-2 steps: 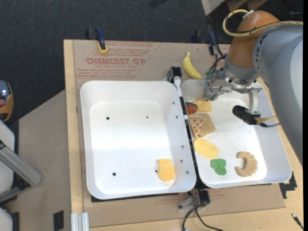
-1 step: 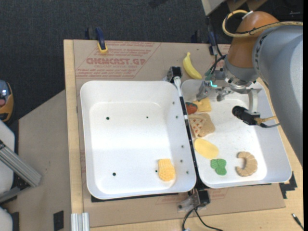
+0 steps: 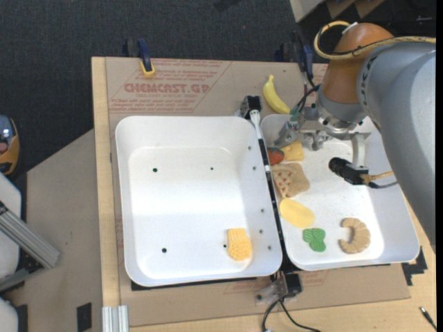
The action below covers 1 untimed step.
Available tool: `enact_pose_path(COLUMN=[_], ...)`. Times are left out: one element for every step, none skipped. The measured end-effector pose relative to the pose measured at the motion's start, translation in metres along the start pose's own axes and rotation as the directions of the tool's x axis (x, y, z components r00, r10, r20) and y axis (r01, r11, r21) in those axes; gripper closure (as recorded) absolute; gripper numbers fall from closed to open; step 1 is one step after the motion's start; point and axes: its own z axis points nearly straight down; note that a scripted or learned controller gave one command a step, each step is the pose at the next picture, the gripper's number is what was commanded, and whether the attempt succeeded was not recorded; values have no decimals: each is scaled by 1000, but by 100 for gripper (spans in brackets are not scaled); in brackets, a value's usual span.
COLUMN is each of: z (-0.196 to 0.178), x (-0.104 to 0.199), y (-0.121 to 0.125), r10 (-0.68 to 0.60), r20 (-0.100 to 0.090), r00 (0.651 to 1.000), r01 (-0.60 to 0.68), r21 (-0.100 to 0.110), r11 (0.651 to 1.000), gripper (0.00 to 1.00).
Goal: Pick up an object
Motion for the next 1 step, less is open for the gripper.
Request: enact_pose_path(z=[-17], x=[-1], y=[4], r10=[-1], r20=[4], r00=[1000], r01=[1], r21=[-13], r11=[1000], gripper=[100])
